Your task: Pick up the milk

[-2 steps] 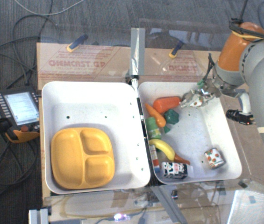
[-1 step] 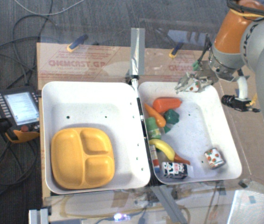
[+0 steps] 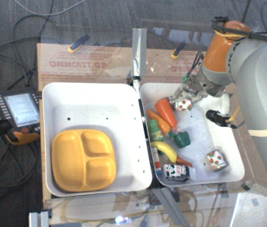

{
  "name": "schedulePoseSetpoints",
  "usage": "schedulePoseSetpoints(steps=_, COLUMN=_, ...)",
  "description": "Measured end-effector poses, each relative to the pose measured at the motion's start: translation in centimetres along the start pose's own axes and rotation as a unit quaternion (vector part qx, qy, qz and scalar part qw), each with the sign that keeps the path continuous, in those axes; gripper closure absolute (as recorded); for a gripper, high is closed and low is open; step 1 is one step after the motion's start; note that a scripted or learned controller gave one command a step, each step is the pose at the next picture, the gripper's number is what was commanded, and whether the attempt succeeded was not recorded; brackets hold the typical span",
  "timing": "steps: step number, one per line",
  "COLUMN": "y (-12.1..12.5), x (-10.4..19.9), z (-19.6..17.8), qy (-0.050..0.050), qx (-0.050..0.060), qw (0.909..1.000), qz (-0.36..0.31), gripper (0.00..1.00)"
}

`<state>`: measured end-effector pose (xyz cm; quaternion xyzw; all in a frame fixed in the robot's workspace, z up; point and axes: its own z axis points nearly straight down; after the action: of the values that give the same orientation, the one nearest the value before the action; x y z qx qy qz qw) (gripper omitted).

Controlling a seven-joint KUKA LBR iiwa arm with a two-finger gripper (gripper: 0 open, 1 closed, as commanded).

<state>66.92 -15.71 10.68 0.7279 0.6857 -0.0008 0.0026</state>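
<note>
The milk (image 3: 176, 172) is a small carton with black and white cow patches, lying at the front edge of the right bin (image 3: 228, 145), just in front of the banana. My gripper (image 3: 186, 96) hangs over the back left part of that bin, far from the milk. Right under it, or touching it, sits a small white object with red spots (image 3: 184, 105); I cannot tell whether the gripper holds it.
A carrot (image 3: 166, 111), an orange pepper (image 3: 159, 123), a green piece (image 3: 182, 138) and a banana (image 3: 165, 150) crowd the right bin's left side. A spotted can (image 3: 216, 160) lies front right. A yellow divided tray (image 3: 83, 160) fills the left bin's front.
</note>
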Motion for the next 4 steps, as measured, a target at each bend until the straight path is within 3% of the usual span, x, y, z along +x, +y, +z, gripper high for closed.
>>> schedulePoseSetpoints(steps=1, y=-0.5, x=7.3, z=-7.7, qy=0.002, qx=0.002, qw=0.9999, qz=-0.014, gripper=1.00)
schedulePoseSetpoints(steps=2, y=-1.2, x=12.0, z=-7.7, qy=0.001, qx=0.003, qw=0.9991, qz=-0.042, gripper=1.00)
schedulePoseSetpoints(steps=3, y=-5.6, x=14.9, z=-8.4, qy=-0.010, qx=-0.005, qw=0.9952, qz=-0.097, gripper=1.00)
schedulePoseSetpoints(steps=4, y=-7.3, x=20.0, z=-8.4, qy=0.001, qx=0.002, qw=0.9917, qz=-0.129, gripper=1.00)
